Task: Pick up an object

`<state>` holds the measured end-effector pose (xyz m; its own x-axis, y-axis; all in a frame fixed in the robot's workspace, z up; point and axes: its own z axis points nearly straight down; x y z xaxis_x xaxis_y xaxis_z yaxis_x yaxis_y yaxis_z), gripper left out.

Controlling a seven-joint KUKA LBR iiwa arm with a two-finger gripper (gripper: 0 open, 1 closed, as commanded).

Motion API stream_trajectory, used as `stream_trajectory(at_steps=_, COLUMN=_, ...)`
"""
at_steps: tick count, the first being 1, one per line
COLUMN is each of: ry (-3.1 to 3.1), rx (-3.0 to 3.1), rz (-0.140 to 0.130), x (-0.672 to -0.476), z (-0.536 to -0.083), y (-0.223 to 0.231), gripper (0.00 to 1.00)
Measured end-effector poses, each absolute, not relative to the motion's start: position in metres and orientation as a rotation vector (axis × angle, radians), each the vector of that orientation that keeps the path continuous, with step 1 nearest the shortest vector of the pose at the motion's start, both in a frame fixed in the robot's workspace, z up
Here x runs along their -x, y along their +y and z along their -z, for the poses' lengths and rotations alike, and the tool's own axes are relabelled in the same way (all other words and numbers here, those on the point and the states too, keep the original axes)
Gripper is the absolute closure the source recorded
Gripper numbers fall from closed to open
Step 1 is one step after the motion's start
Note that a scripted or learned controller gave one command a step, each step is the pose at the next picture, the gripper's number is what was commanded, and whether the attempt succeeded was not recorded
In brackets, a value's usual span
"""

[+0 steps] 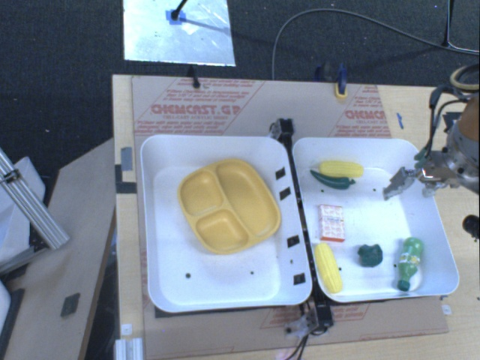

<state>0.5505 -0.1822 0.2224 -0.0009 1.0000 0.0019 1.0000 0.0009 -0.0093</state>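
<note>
— Corn (328,267) sits nearest us, against the left wall of the right bin (439,235), with a dark green lump (369,255) and a green bottle (408,262) to its right along the near side.

— Further in we have the small red and white packet (331,223), and at the far end a second yellow cob (340,169) touching a green pepper (332,179). The left bin (154,223) carries only the yellow divided plate (228,204).

— And the gripper (397,184)?

— Over the far right part of the right bin, nothing between its fingers. How wide they stand, we cannot tell.

— So any of these could be our object. What worries us?

— The bottle lies close to the right wall, so a finger could catch the rim. The cob and pepper touch, so we might nudge both and grip neither. The packet lies flat and may slip.
</note>
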Motion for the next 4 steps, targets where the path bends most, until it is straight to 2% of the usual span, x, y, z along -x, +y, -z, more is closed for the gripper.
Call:
stream_trajectory(at_steps=1, ry=-2.227, rx=2.218, rz=0.001, x=-0.553, z=-0.228, y=-0.182, gripper=0.0)
stream_trajectory(at_steps=4, ry=-2.222, rx=2.22, rz=0.0, x=-0.551, z=-0.083, y=-0.164, gripper=0.0)
